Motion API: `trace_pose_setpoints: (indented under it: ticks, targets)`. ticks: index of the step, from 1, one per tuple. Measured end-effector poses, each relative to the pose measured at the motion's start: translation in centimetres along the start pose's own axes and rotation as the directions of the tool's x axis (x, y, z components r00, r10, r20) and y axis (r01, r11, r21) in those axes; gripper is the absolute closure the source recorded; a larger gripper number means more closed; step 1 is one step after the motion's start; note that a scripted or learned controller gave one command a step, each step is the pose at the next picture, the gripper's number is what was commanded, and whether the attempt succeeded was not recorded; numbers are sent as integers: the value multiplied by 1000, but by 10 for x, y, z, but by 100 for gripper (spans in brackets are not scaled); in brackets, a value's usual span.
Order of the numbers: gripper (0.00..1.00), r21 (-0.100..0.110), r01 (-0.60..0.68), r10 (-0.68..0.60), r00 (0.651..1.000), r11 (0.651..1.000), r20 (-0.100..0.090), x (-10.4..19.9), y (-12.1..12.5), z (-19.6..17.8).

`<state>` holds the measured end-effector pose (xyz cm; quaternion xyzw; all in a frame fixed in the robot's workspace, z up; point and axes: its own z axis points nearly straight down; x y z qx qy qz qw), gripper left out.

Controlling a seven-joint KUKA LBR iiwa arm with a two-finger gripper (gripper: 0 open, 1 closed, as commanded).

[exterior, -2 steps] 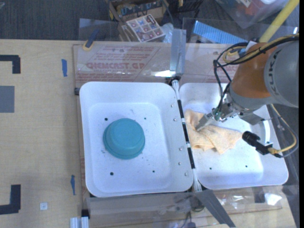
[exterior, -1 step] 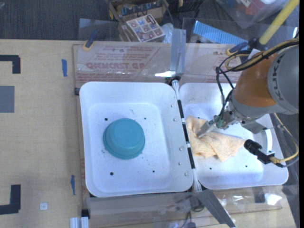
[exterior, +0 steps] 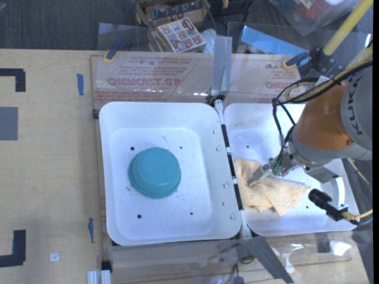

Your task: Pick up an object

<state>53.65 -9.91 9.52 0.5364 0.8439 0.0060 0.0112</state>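
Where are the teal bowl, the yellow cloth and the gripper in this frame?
teal bowl (exterior: 155, 171): camera view, on its upturned base, left bin.
yellow cloth (exterior: 278, 195): camera view, on its middle folds, right bin.
gripper (exterior: 259, 176): camera view, at its fingertips over the cloth.

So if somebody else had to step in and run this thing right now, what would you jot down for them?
Gripper: low in the right bin, its tip at the yellow cloth; whether it has a hold on the cloth can't be judged from this view.
Things: the crumpled yellow cloth lies along the right bin's left side; a teal bowl, upside down, sits in the left bin.
Done: the arm has reached the cloth.
Left: confirm a grip and lift; nothing is visibly off the bin floor.
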Motion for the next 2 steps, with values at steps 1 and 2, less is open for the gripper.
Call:
trace_pose_setpoints:
  ticks: [1,2]
  targets:
    - [0,8,-179,180,984,984,-3,-20,27,3]
    - [0,5,-126,126,992,992,-2,14,-31,1]
